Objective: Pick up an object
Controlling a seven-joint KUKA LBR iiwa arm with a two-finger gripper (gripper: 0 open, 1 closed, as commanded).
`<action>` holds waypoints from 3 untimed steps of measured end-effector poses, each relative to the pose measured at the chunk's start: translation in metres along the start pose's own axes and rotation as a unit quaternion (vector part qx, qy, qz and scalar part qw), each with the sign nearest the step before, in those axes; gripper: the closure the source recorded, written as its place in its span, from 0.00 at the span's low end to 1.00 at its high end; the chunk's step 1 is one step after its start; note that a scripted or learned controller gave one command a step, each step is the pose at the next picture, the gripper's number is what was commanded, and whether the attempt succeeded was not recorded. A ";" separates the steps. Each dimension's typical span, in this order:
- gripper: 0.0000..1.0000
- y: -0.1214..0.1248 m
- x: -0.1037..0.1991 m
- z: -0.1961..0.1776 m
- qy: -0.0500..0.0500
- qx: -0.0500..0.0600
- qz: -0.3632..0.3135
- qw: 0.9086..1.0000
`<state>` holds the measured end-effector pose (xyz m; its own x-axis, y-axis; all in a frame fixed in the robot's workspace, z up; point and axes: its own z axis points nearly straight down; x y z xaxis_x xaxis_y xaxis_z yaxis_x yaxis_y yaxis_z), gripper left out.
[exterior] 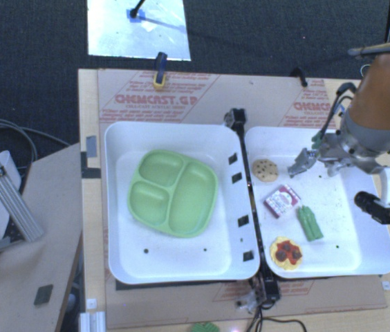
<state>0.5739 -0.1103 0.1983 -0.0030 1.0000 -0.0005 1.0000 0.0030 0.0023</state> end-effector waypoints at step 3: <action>0.00 -0.057 -0.014 0.117 0.001 0.003 0.003 1.000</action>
<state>0.5172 -0.1248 0.0813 0.0031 1.0000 0.0022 1.0000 -0.0031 -0.0032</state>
